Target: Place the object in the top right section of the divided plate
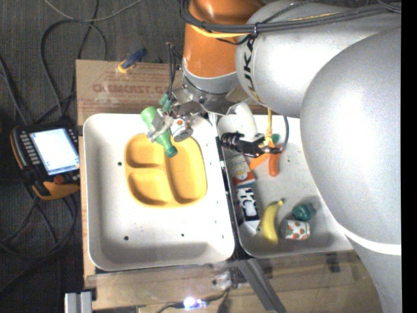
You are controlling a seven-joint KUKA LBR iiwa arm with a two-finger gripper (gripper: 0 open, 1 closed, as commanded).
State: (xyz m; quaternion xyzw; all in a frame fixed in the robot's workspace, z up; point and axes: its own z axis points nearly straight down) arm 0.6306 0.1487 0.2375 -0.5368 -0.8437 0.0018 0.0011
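1. Arm: the grey arm [326,77] with its orange band [212,28] enters from the right of the camera view and fills the upper right. Its wrist hangs over the upper edge of the left bin.

2. Jaws [164,128]: positioned above the top edge of the yellow divided plate. A green object [160,130] appears between the fingers, so the jaws read as clenched on it, though the contact point is small and partly masked by the wrist hardware.

3. Green object: elongated, light green at its upper left end and darker green at its lower right end. It lies tilted, with the darker end over the upper rim of the plate, near the boundary between the upper sections. Whether it touches the plate cannot be told.

4. Yellow divided plate [189,175]: rests in the left bin [104,227], toward that bin's upper half. It has one large section on the right and smaller sections on the left.

5. Right bin [319,237]: holds a banana [270,222], a small patterned cup [295,229], a dark teal item [303,210] just above the cup, an orange carrot-shaped item [273,163], and a white object [240,117] near the top.

6. Surroundings: a cardboard sheet [117,87] lies behind the left bin on the worktop. A handheld pendant with a lit screen [49,150] sits to the left.
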